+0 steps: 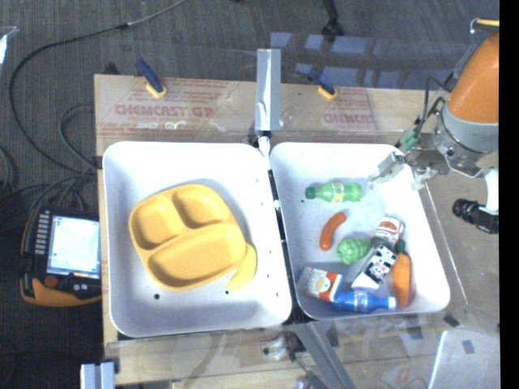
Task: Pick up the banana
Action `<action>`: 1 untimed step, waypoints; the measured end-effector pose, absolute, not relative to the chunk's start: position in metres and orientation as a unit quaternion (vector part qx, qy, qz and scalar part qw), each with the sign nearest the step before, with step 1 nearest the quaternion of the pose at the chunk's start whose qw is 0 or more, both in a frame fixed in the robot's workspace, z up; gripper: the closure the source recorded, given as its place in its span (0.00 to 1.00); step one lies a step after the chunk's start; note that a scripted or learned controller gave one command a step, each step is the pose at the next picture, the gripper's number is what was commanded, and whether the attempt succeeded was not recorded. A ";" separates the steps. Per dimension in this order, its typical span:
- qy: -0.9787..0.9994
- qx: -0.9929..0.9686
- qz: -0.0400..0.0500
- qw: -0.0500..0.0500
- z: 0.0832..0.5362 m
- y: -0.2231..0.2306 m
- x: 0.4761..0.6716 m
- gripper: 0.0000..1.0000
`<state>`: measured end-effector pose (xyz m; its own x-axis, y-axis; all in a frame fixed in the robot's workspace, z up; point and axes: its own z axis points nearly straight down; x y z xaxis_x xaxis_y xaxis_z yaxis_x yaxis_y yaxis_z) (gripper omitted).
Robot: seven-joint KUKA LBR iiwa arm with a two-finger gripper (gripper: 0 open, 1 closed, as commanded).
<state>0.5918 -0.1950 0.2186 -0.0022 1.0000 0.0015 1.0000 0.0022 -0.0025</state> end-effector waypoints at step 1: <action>-0.746 -0.666 0.001 -0.001 0.098 -0.174 0.668 0.00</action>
<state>0.6685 -0.1736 0.0983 -0.1121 0.9937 -0.0035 0.9937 0.1121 -0.0005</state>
